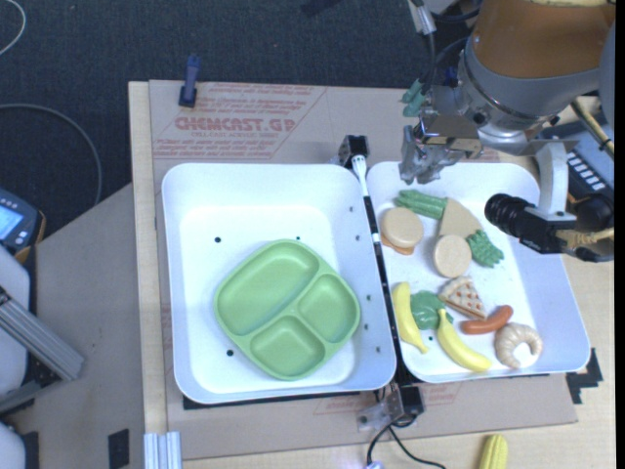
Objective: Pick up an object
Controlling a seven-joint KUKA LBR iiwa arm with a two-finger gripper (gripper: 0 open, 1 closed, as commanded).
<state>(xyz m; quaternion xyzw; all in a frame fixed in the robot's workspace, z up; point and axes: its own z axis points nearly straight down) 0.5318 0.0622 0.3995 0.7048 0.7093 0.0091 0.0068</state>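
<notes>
- While the gripper (427,167) hangs over the right bin (562,306), its state cannot be told; nothing visibly held.
- Toy foods, green bean (422,203) nearest: all unpicked.

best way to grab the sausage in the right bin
Take the sausage across its narrow middle, coming straight down from above. It lies flat and slim, with its long axis nearly left to right, so the hand should close front to back. The waffle wedge and croissant crowd it.
</notes>
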